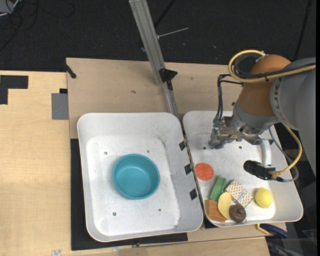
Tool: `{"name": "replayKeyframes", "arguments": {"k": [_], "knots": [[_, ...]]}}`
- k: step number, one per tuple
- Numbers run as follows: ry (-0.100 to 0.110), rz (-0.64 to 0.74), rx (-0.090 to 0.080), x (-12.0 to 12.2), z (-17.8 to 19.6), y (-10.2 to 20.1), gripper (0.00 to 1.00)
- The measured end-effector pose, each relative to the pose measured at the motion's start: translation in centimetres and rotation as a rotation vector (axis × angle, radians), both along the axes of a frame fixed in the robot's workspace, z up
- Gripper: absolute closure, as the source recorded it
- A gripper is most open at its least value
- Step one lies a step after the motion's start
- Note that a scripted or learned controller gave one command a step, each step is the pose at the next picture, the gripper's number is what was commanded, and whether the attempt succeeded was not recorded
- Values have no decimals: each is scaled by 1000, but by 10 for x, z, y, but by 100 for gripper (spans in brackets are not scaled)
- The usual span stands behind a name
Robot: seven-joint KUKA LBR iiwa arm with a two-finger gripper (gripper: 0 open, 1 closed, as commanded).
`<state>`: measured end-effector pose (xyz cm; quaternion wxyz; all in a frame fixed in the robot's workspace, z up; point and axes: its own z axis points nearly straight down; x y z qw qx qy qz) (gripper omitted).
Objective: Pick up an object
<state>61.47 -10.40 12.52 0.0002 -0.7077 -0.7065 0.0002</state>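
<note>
I am at the approach step: nothing is picked yet. My end effector (220, 139) hangs over the far part of the right bin (294, 209), above bare white floor, and nothing sits between its tips. From this slanted view I cannot tell how far apart they stand, so I make no claim on that.

The objects I could take are all bunched along the right bin's near edge. The orange disc (204, 171) lies nearest to me, close to the wall shared with the left bin (90, 127), and somewhat apart from the rest. Towards the near edge from it comes the green block (218, 187), then the yellow piece (225, 201), the dark ring (237, 213) and the checkered pad (238, 192), all touching or nearly so. The yellow ball (263, 198) rests towards the bin's right side. The teal bowl (136, 176) sits alone in the left bin.

My judgement: the disc is the easiest target, being round with no long axis, so wrist angle matters little. The green block is elongated, its long axis running from the near edge up towards the far right; taking it would call for closing across that axis, with neighbours crowding one end. Next I must travel towards the near edge and descend.
</note>
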Motion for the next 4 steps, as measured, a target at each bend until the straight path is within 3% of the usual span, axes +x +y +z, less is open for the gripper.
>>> {"name": "replayKeyframes", "arguments": {"k": [3, 4], "knots": [[-4, 1, 0, 14, 132, -5, 100], [0, 3, 1, -8, 127, 33, 100]]}}
